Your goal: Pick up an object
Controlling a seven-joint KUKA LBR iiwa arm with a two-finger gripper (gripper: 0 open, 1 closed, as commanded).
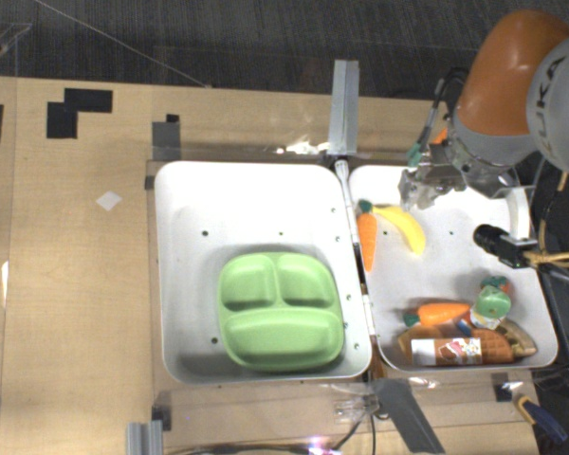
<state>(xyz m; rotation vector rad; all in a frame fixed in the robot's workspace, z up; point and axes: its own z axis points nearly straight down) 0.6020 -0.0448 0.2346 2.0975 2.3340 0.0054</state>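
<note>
My gripper [423,193] hangs over the far left part of the right bin [455,259], just above the upper end of a yellow banana [406,227]. Left of the banana, an orange carrot [366,239] with a green top lies along the bin's left wall. I see nothing held in the gripper. At the near side of the same bin lie an orange piece [443,313], a small green toy fruit with a red cap [493,301] and a brown bottle with a white label [460,350].
The left bin [194,202] holds a green compartment plate [280,309] toward its near side. A metal divider post [344,112] stands at the back between the two bins. Bare white floor lies in the middle of the right bin.
</note>
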